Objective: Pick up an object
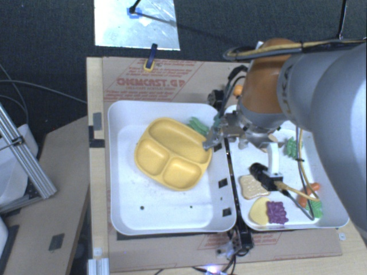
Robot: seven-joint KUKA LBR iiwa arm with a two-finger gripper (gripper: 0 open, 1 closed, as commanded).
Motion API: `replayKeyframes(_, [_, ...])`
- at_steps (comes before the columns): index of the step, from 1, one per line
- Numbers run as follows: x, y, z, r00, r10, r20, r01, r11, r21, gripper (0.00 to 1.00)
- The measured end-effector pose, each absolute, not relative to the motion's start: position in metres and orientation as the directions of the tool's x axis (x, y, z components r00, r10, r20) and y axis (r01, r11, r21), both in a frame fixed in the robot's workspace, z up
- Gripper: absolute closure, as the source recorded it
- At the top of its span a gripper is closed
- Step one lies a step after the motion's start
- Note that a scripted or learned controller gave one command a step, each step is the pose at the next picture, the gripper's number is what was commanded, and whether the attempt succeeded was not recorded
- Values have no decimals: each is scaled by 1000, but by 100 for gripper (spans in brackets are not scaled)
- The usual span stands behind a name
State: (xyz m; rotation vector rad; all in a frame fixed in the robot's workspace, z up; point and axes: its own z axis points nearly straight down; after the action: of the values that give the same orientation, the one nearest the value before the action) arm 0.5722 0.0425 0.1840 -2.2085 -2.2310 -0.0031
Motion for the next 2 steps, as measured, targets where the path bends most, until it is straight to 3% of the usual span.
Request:
replayKeyframes(1, [543,122,258,-14,1000,6,1000,14,7,0])
replayKeyframes(2, [499,148,400,-10,1000,9,1000,10,17,0])
